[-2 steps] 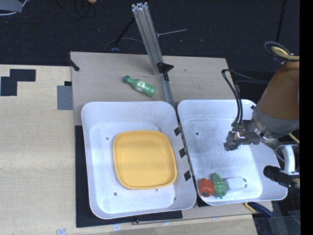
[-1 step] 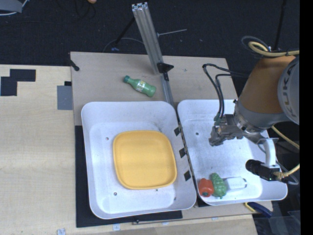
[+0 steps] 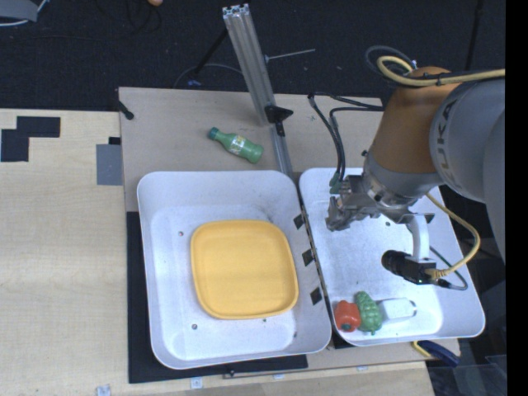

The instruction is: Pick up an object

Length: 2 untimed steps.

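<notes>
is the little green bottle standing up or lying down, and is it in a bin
Lying down: the green bottle rests on its side on the bench, outside both bins, behind the left bin.

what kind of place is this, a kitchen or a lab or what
Most likely a robotics lab bench set up for grasping trials, not a kitchen. A grey and orange robot arm reaches over two shallow white bins, which hold toy-like items such as a yellow plastic plate, and loose black cables trail across the bench.

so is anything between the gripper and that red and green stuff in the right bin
Nothing visible. The gripper hangs over the upper left of the right bin; bare bin floor lies between it and the red and green objects near the front edge.
</notes>
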Motion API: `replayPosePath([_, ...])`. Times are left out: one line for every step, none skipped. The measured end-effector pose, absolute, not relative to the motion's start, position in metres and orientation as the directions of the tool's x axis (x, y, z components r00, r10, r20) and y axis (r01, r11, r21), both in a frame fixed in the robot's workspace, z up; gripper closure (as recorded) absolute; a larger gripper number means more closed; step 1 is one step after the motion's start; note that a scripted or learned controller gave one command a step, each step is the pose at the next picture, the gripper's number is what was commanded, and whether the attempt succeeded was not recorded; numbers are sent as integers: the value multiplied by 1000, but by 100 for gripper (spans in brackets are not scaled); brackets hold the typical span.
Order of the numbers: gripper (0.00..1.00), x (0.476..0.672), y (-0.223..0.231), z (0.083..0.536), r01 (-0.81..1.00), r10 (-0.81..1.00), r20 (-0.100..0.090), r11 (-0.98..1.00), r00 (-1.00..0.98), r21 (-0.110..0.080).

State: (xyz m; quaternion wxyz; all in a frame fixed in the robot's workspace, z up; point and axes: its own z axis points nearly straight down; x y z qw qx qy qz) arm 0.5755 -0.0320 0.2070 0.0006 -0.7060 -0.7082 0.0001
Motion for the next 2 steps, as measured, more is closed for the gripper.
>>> replayPosePath([100, 607, 12, 224, 1000, 1000, 0, 3, -3, 1])
replayPosePath([100, 638, 49, 235, 1000, 1000, 0, 2, -2, 0])
